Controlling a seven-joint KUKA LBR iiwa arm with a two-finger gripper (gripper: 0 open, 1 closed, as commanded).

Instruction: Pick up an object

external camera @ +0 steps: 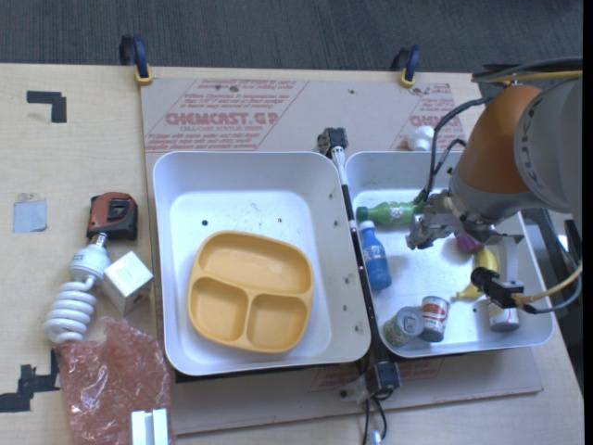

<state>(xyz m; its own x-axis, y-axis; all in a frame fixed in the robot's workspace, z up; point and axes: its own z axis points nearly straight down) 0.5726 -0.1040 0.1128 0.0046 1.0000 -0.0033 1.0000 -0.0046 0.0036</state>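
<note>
- Surface [74,165]: two white bins side by side.
- Right bin [394,170]: green bottle [389,213] lying crosswise, cap leftward.
- End effector [428,228]: just beside bottle; grip state cannot be told.

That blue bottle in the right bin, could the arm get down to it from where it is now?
Probably yes. The blue bottle lies flat by the right bin's left wall with nothing on top of it, and the tool hangs just to its right. The wall and the green bottle beside it leave little room.
</note>
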